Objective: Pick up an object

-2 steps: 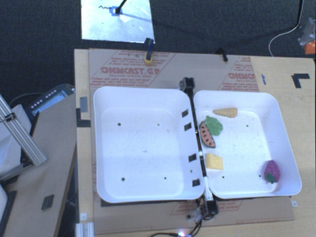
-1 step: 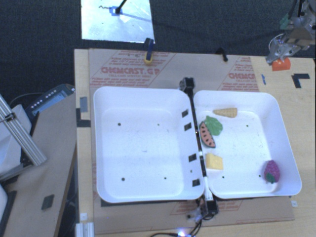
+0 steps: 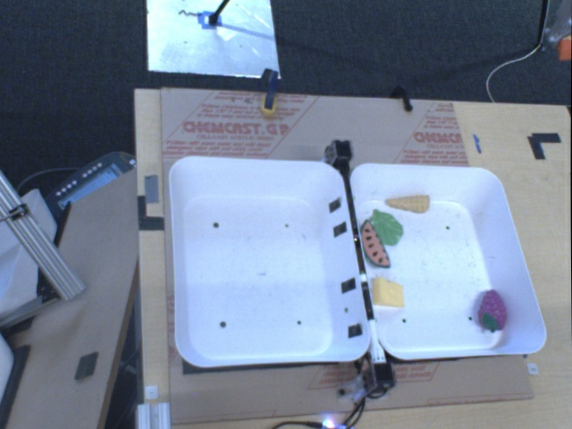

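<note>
Start at the upper right edge: you see a sliver of the grey arm with an orange patch [image 3: 559,36], well apart from both bins, and you cannot tell what state its gripper is in.

The nearest container is the shallow white plastic right bin [image 3: 521,259], and everything you could pick lies in it. A purple toy grape bunch [image 3: 492,310] sits near its front right corner. Toward its left wall you have a pale yellow block of toy cheese [image 3: 387,292], a red watermelon slice with a green rind [image 3: 375,244], and a green leafy toy piece [image 3: 389,225] touching the slice. A yellow-orange wedge [image 3: 408,204] lies just behind them.

A row of black clips [image 3: 340,230] joins the two bins. Beyond it is the shallow white left bin [image 3: 181,257], on the brown printed board [image 3: 232,125].
</note>
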